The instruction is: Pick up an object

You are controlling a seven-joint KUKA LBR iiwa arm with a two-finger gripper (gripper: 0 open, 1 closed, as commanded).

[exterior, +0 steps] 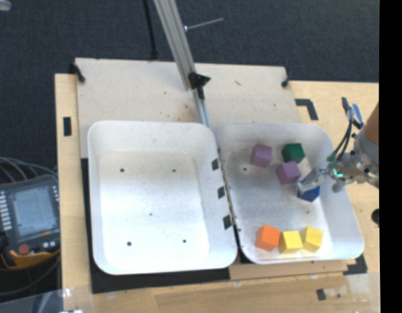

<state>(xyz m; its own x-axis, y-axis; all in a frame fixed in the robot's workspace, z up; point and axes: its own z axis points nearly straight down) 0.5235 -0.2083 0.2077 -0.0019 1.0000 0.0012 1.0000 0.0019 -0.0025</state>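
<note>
Tool [311,182] over blue block [309,192], R bin [331,240]; purple block [288,172] beside.

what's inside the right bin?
Right bin: two purple cubes, a green cube, an orange cube, two yellow cubes, a blue cube under the hand. The hand covers part of it.

Even, diffuse overhead light; soft, short shadows. White bins [155,194] bright, nearly washed out, dark carpet [57,25] underexposed. Whole frame slightly soft and grainy; small cubes [292,240] lack crisp edges. No strong glare
</note>
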